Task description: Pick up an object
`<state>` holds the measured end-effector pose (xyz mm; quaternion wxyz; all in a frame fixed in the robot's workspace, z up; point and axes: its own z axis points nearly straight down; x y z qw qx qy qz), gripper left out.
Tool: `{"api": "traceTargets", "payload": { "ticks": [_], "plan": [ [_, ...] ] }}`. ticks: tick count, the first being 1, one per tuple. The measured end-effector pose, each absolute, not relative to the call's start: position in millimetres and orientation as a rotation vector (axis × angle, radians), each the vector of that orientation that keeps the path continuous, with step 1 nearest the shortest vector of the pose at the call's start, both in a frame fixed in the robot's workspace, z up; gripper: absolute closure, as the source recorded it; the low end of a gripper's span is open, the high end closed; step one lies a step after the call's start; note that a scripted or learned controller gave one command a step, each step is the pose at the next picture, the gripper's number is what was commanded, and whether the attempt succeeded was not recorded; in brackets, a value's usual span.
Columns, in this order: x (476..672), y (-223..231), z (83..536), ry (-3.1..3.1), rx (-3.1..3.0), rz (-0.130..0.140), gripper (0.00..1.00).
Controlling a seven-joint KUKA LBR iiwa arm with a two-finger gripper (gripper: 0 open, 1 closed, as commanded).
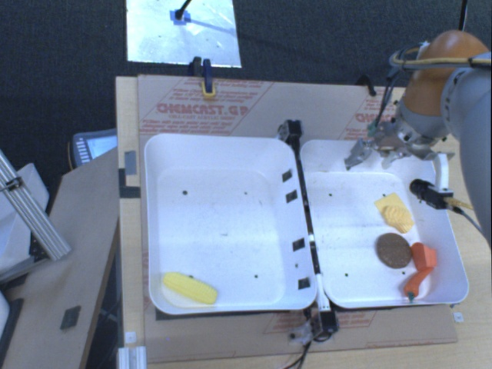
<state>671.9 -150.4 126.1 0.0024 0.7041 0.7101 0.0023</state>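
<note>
My gripper (373, 158) hangs over the back edge of the right bin (346, 206), its two fingers spread open with nothing between them. In that bin, along the right side, lie a yellow ridged piece (395, 212), a brown round disc (393, 250) and an orange carrot (420, 267). All three are nearer the front than the gripper and apart from it. A yellow corn cob (189, 287) rests in the front left corner of the left bin (223, 206).
Black clips (296, 198) sit along the seam where the two bins meet. A yellow and black clamp (206, 79) stands at the back of the bench. A grey metal rail (31, 214) lies off to the left.
</note>
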Motion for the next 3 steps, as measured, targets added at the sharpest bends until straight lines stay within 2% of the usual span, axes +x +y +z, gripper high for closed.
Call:
{"api": "traceTargets", "payload": {
  "ticks": [1,2,3],
  "plan": [
    [669.7,-92,137,2.231,2.210,0.005,0.00],
    [643.1,-137,163,2.217,2.221,0.001,0.00],
    [658.7,-124,81,2.227,2.216,0.000,0.00]
  ]
}}
